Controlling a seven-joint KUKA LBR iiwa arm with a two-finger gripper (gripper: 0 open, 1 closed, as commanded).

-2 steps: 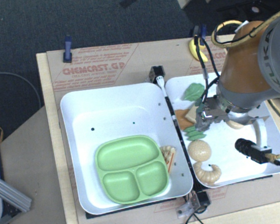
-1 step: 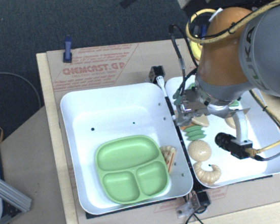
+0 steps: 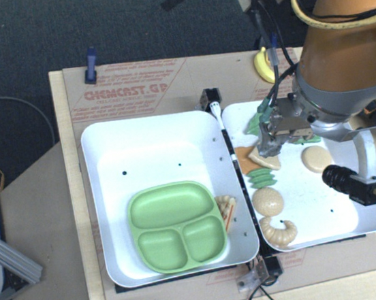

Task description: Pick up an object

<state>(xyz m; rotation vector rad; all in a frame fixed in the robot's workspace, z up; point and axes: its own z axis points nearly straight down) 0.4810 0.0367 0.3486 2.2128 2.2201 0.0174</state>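
Observation:
My gripper [image 3: 269, 147] hangs over the far left part of the right bin [image 3: 323, 234], under the grey and orange arm [image 3: 342, 43]. Its tip is right above a tan slice [image 3: 265, 164] and an orange piece [image 3: 244, 158]. A green leafy item [image 3: 258, 117] pokes out beside the gripper body on its far side. Below these lie a green pod [image 3: 262, 179], a round beige ball [image 3: 268, 202] and a curled beige pastry [image 3: 281, 231]. To the right of the gripper rests a beige oval [image 3: 316, 158].
The left bin [image 3: 106, 156] holds a green divided plate [image 3: 177, 224] and a small tan item [image 3: 227, 209] by the plate's right edge. A black cylindrical part [image 3: 347, 183] on a grey bracket hangs over the right bin. A yellow object [image 3: 264, 66] lies behind the bins.

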